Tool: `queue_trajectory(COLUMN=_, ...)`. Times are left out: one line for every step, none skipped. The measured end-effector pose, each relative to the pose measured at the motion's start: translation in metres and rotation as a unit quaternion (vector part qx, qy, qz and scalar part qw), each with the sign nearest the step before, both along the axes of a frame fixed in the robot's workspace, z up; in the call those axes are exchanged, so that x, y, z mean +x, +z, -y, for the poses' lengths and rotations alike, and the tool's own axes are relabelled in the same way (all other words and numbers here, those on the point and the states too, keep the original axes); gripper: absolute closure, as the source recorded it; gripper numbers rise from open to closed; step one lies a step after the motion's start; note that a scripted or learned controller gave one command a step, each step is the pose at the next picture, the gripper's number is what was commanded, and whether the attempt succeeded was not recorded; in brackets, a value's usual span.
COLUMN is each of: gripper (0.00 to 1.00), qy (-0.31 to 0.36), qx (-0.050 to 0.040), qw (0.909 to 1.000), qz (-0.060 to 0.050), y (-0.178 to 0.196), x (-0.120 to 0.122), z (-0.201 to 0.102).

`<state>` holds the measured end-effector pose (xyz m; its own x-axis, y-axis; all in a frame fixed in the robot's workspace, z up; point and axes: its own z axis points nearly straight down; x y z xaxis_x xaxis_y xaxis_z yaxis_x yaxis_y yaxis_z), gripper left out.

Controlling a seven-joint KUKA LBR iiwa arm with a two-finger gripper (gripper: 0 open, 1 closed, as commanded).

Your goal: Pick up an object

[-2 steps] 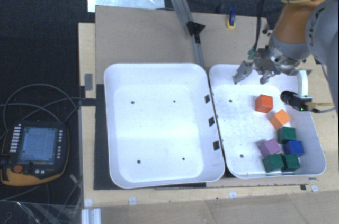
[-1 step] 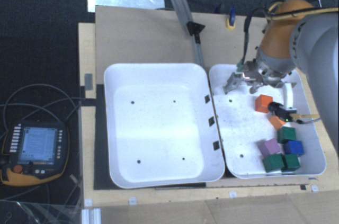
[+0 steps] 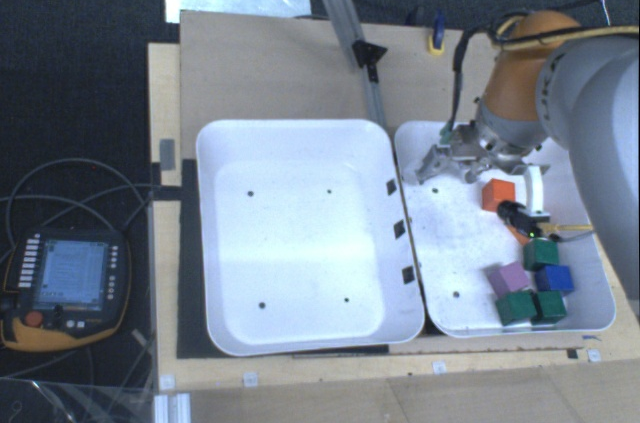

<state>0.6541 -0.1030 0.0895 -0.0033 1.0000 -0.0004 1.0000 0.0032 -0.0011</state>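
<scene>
My gripper (image 3: 447,173) hangs over the upper left part of the right bin (image 3: 450,261), and its two grey fingers (image 3: 428,166) are spread open with nothing between them. An orange block (image 3: 497,193) lies just to the gripper's right, apart from the fingers. Along the bin's lower right side sit a green block (image 3: 541,253), a blue block (image 3: 554,278) and a purple block (image 3: 509,277). Two more green blocks (image 3: 517,309) rest at the near wall.
The left bin (image 3: 215,211) stands beside the right one, with their rims meeting at the centre. A grey pole (image 3: 340,1) slants across the back of the bench. A control pendant (image 3: 65,286) lies on the floor at the left.
</scene>
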Motion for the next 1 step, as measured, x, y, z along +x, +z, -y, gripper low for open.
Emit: queue_trajectory(gripper=1.0, qy=0.001, qx=-0.0001, qw=1.0, qz=0.003, y=0.0133, x=0.0018, z=0.0002)
